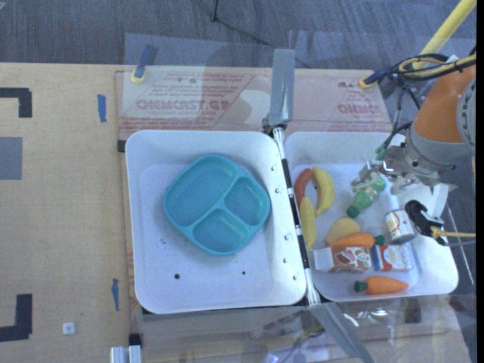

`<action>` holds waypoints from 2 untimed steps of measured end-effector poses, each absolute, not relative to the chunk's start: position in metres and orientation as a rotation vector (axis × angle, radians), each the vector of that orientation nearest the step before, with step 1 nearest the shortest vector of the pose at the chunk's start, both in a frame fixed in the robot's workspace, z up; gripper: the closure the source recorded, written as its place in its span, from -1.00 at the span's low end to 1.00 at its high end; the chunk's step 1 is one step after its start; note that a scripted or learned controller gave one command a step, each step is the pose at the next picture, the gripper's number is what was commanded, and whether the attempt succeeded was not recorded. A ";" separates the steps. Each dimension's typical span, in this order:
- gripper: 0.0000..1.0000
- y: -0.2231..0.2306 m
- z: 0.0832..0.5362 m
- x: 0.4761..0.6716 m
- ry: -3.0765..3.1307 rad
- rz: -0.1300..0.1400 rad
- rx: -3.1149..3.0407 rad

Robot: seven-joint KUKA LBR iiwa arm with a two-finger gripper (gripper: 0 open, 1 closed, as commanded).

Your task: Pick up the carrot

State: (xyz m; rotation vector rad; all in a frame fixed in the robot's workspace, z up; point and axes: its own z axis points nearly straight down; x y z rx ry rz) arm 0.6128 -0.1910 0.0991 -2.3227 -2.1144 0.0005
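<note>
The carrot (384, 284) is orange with a green stub at its left end. It lies flat near the front edge of the right bin (446, 278), just below a juice carton (363, 258). My gripper (370, 177) hangs over the back half of that bin, well behind the carrot and just above a small green bottle (363, 200). Nothing shows between the gripper and the carrot but other toys.
The right bin also holds a yellow banana (325, 189), a red pepper (302, 184), a long yellow piece (308, 221), a lemon (342, 229), an orange piece (352, 240) and a small can (398, 225). A teal divided plate (218, 203) lies in the left bin (144, 278).
</note>
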 end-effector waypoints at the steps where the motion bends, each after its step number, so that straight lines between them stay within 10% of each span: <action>1: -1.00 -0.206 0.088 0.622 -1.820 -0.016 -2.554; 2: -1.00 -0.133 0.089 0.544 -1.605 -0.003 -2.700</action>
